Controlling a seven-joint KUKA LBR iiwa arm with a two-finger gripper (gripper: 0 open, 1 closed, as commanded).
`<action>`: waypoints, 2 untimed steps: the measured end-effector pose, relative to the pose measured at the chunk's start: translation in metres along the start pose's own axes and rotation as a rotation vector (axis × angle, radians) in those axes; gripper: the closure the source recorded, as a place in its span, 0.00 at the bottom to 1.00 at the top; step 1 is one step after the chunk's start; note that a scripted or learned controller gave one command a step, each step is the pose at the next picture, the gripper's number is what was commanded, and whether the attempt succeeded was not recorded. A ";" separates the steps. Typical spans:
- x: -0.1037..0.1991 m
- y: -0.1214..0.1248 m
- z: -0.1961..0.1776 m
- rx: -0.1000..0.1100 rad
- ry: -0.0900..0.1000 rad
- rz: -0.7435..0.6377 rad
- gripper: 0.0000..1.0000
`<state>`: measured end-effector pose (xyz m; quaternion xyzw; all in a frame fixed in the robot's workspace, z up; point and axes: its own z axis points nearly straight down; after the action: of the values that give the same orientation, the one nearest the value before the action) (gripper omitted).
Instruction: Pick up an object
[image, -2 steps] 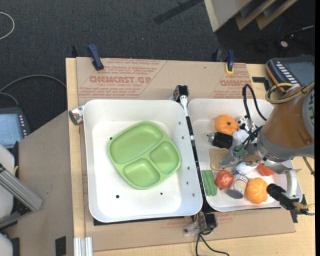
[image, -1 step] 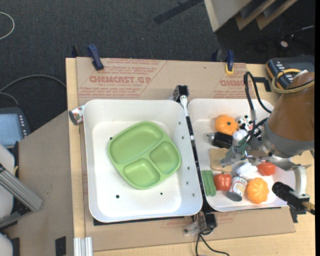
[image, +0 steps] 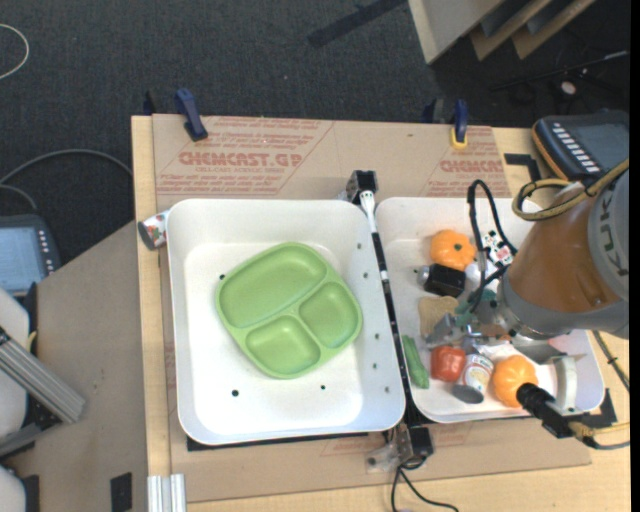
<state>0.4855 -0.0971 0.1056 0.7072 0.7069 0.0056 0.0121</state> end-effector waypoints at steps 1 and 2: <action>0.001 0.000 -0.008 0.001 0.001 0.000 1.00; 0.046 0.037 -0.129 0.010 0.009 -0.008 1.00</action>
<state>0.5193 -0.0498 0.2346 0.7042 0.7099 0.0053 0.0056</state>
